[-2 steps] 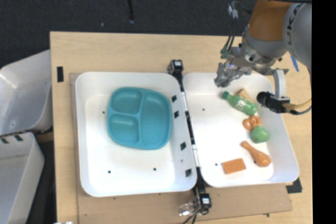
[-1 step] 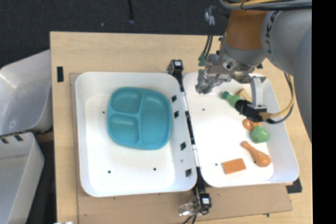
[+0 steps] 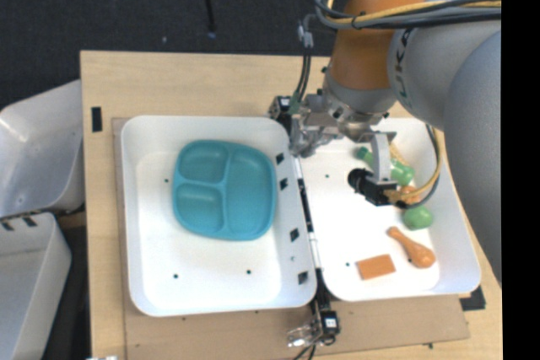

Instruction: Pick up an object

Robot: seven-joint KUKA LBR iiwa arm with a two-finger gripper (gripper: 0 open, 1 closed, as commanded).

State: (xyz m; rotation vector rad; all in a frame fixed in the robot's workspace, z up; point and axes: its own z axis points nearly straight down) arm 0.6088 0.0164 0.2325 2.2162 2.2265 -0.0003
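1. Gripper state. The gripper (image 3: pixel 316 131) sits low over the rear-left corner of the right bin (image 3: pixel 337 219), close to the divider between the 2 bins. The view does not show whether it is open or closed, and no object is seen held in it.

2. Governing relation. All 3 small candidates lie toward the view's right and front of the gripper, inside the same bin.
- The green pieces (image 3: pixel 405 174) are nearest, just to the view's right of the gripper and slightly forward.
- The orange club-shaped piece (image 3: pixel 411 247) is farther forward. Its long axis runs from upper left to lower right in the view, thin end to the rear.
- The orange flat block (image 3: pixel 375 267) is near the front wall, lying flat, long side roughly across the view.

3. Other candidate. The teal divided plate (image 3: pixel 225 188) lies flat in the left bin (image 3: pixel 152 265), across the divider. It is broad and low, so it is judged the harder grasp.

4. Arm pose. The arm (image 3: pixel 439 72) reaches in from the view's right, wrist pointing steeply down, orange band (image 3: pixel 380 4) uppermost.

5. Judgement. A short travel toward the view's right and front is needed before descent.
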